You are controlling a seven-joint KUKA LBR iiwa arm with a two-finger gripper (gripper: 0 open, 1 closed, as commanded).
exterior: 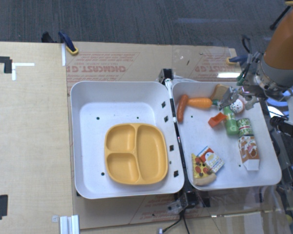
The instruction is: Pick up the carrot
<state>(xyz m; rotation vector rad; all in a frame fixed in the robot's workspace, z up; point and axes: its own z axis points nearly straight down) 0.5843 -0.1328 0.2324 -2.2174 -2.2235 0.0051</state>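
Carrot (201,102) lies lengthwise along right bin (263,179) far edge, leftward of gripper (233,100); grip state unclear, nothing visibly held.

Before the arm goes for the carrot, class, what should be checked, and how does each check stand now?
1. Carrot in view in the right bin: ok.
2. Carrot lies flat, top uncovered: ok.
3. Room around it: not ok; the sausage sits close at its left tip.
4. Gripper over the carrot: not ok; it is off to the carrot's right, near its leafy end.
5. Gripper free of any item: cannot tell.
6. Yellow plate out of the way in the left bin: ok.
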